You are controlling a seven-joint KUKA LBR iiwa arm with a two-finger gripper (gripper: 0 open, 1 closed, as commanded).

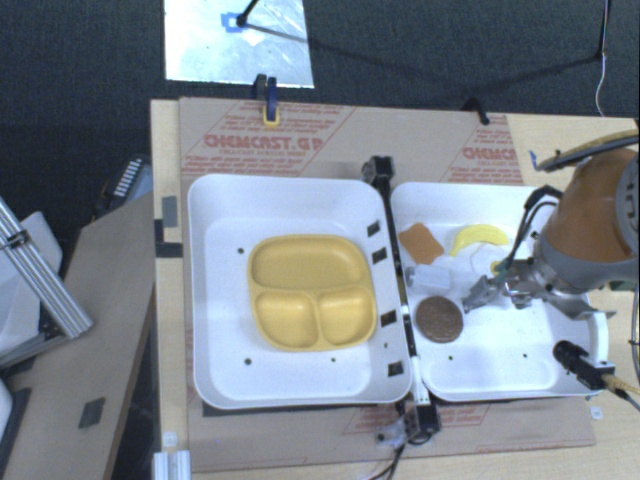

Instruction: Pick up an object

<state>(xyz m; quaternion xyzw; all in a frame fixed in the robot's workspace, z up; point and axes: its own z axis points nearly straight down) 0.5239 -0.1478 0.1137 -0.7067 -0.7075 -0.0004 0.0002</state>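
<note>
My gripper [478, 295] hangs low over the middle of the right bin [490, 373], reaching in from the right. Just to its left, a brown round disc [439, 319] lies flat on the bin floor, close to the gripper tip; I cannot tell if they touch. Behind it, an orange-tan block [421, 242] rests near the divider, with a yellow banana-shaped piece [479, 236] to its right. A small grey piece [431, 280] lies between the block and the disc. Nothing shows held in the gripper.
The left bin [215, 268] holds a yellow three-compartment plate [310, 291] at its centre. A black divider rail [392, 268] runs between the two bins. The grey and orange arm [590, 223] covers the right bin's right side.
</note>
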